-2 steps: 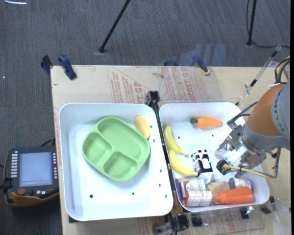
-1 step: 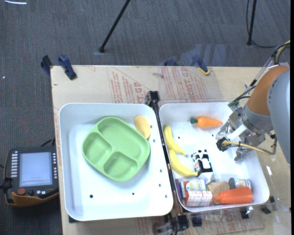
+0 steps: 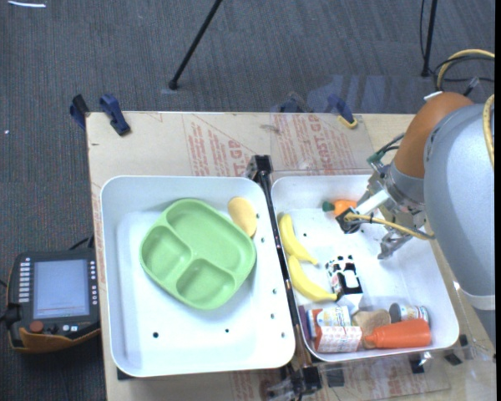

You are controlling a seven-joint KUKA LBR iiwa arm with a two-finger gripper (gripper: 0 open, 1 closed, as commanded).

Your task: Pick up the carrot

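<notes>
— Where was the small orange carrot with a green tip seen?
— In the upper part of the right-hand shallow white bin, just to the left of the grey two-finger gripper.
— Was the gripper open or closed?
— That could not be told.
— What else was noted?
— Two yellow bananas were seen lower left of the carrot, and a green divided plate in the left-hand white bin.

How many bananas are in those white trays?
2. Both lie in the right bin by its left wall: the far banana, and the near banana just in front of it. The arm may hide more.
</notes>
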